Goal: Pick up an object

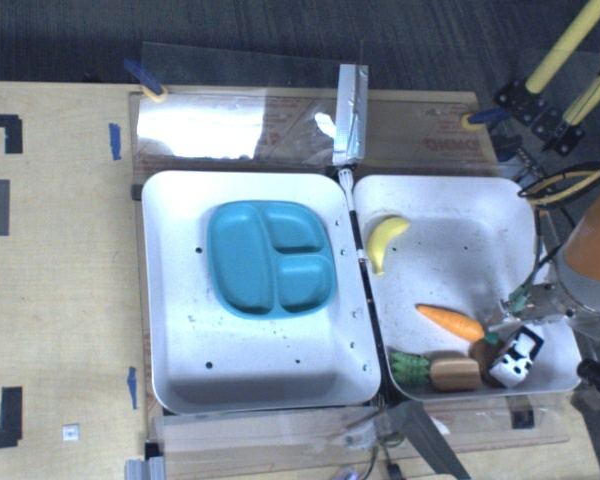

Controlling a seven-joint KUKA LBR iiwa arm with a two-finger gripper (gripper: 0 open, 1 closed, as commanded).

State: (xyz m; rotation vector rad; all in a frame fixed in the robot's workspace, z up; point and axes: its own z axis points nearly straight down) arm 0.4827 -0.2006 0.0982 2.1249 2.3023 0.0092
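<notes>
Orange carrot (pixel 450 321) in the right bin (pixel 450 200), long axis running left-to-right with the thick end toward the claw (pixel 508 318), lying just left of it; claw state impossible to tell here.

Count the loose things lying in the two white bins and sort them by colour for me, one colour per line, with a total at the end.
Blue: 1, the divided plate
Yellow: 1, the banana
Orange: 1, the carrot
Green: 1, the leafy vegetable
Brown: 1, the bread roll
Black and white: 1, the small patterned toy
Total: 6
</notes>
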